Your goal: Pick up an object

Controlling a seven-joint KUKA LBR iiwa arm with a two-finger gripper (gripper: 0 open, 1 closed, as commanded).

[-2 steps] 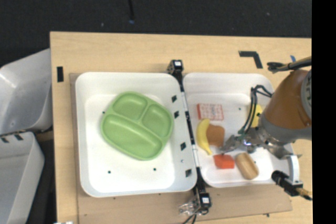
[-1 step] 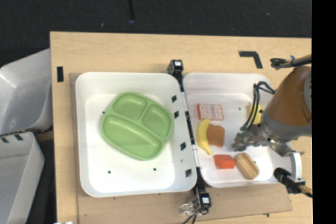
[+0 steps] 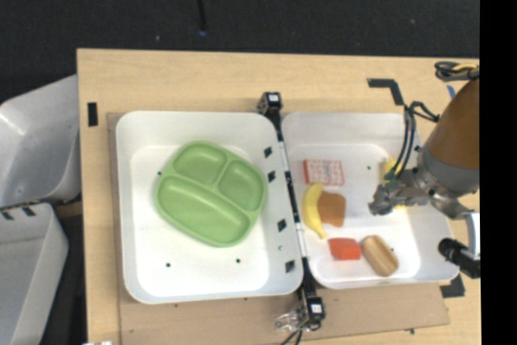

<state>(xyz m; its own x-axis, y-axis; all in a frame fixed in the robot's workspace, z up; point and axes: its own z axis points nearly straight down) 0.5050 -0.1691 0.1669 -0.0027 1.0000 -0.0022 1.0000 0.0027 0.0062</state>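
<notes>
White right bin [image 3: 355,133], my gripper [image 3: 381,202] low inside it, nothing visibly held
Whether it is open or closed I cannot tell; the brown block [image 3: 332,209] sits just left of it, the banana [image 3: 313,211] touching the block's far side, so that block looks the likeliest pick

The right bin [image 3: 355,133] holds 5 objects. A red-and-white packet [image 3: 324,171] lies flat near the bin's middle, toward the far wall. A yellow banana [image 3: 313,212] lies beside the left wall, curved, touching a brown block [image 3: 332,209] on its right. A red block [image 3: 345,249] lies near the front wall. A tan roll [image 3: 379,254] lies just right of it, angled toward the front-right corner.
</notes>
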